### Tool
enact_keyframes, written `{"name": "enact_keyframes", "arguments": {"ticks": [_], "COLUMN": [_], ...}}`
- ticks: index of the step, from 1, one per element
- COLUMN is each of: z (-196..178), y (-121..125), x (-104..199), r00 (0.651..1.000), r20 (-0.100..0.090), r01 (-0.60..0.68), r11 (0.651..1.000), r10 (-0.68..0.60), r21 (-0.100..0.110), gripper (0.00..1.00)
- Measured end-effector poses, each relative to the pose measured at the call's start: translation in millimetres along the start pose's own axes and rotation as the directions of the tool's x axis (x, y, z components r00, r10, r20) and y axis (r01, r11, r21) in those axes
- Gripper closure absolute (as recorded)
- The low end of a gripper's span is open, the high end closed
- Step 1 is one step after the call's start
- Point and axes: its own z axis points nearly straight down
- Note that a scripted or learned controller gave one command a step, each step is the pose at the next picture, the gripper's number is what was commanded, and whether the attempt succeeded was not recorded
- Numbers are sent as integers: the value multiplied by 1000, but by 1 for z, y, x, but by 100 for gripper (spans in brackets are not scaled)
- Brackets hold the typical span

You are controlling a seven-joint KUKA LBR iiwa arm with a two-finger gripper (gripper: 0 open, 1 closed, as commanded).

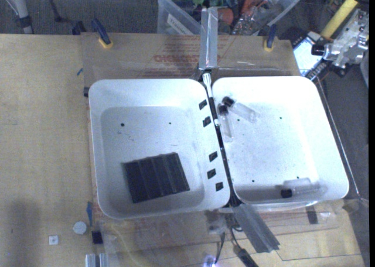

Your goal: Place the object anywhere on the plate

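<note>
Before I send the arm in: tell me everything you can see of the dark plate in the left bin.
The plate is a flat, dark grey to black rectangle with lengthwise ridges that split it into strips. It looks matte, maybe plastic or rubber. It lies flat on the floor of the left bin, toward the near edge, turned slightly askew to the walls. Nothing rests on it or touches it.

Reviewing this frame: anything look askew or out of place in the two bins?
Mildly. The dark ridged plate lies skewed in the left bin, its edges not parallel to the walls. In the right bin, two clear black-capped objects lie apart, one by the divider and one at the front wall. Nothing spilled or visibly broken.
</note>
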Motion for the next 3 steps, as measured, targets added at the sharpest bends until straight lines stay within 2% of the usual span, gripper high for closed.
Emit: {"name": "enact_keyframes", "arguments": {"ticks": [1,2,3], "z": [0,0,22], "y": [-21,-91,-50], "x": [112,80,13], "r00": [976,893,701], "r20": [0,7,8], "r01": [216,449,713], "r11": [976,893,701], "r10": [-216,-449,-713], "r21": [0,3,4], "gripper": [100,100,100]}}
